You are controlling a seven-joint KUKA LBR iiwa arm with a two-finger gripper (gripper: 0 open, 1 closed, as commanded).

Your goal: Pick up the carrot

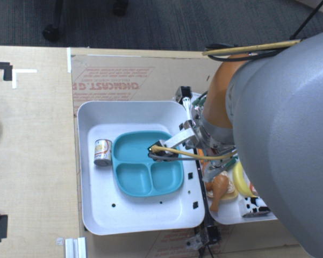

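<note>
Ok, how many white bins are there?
2. The left bin holds a teal plate and can; the right bin sits mostly hidden under the arm.

The white bin (86, 160) looks like smooth moulded plastic with a soft sheen. The teal plate (131, 149) in it is smooth plastic too, slightly glossy. The small can (102, 152) has a shiny metal end and a paper-like label. Matt brown cardboard (113, 82) lies on the pale wood-grain counter (32, 144). The floor (166, 15) is dark, rough carpet. The arm (290, 133) has a smooth grey satin shell.
</note>
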